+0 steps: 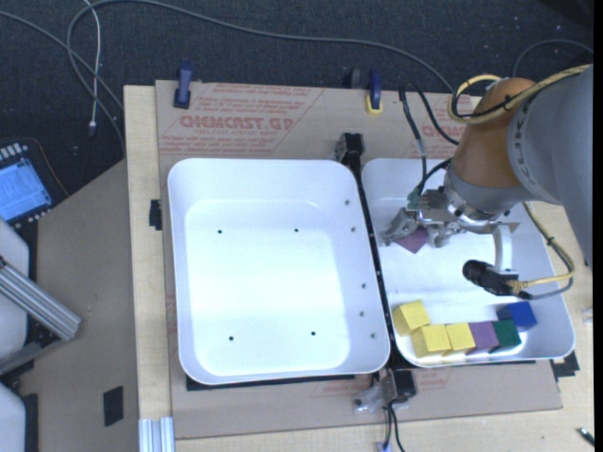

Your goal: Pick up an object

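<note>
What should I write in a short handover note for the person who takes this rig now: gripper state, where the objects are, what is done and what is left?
Gripper: over the right bin, near its upper left part, with a purple block between its fingers; it looks gripped, but lift height is unclear.
Other blocks: a row along the right bin's lower edge: yellow blocks, a purple block, a green block, a blue block.
Left bin: beside it, on the left.
Done: apparently the grasp.
Left: confirm that the block stays in the fingers as the arm rises.
</note>
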Motion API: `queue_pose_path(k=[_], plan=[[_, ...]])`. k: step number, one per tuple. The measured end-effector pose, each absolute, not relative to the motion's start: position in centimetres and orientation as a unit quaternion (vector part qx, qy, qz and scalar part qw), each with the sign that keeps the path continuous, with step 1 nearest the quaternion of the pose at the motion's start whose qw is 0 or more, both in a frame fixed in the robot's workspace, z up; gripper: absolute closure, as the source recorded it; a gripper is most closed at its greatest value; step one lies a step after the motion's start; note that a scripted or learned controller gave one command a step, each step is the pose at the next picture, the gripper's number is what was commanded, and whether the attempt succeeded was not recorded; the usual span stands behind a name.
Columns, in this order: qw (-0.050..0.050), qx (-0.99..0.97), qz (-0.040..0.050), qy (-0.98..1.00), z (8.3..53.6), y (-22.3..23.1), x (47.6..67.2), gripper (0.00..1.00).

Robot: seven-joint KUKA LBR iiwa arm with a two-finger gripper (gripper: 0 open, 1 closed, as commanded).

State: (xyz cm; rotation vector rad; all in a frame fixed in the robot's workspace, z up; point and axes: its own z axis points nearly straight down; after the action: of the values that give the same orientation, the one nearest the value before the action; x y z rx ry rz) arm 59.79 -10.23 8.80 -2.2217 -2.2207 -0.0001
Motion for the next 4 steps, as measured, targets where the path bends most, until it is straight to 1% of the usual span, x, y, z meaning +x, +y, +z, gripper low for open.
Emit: queue_pose_path(k=[1, 2, 3, 4], plan=[[0.000, -0.708, 0.0000, -0.706, 8.8, -13.8, 58.8, 0.00], [0.000, -0.706, -0.0006, -0.708, 8.8, -10.5, 62.1, 0.00], [0.000, -0.708, -0.0001, -0.706, 8.8, -14.8, 61.3, 0.00], [-0.001, -0.707, -0.0005, -0.707, 9.9, -14.6, 61.4, 1.00]])
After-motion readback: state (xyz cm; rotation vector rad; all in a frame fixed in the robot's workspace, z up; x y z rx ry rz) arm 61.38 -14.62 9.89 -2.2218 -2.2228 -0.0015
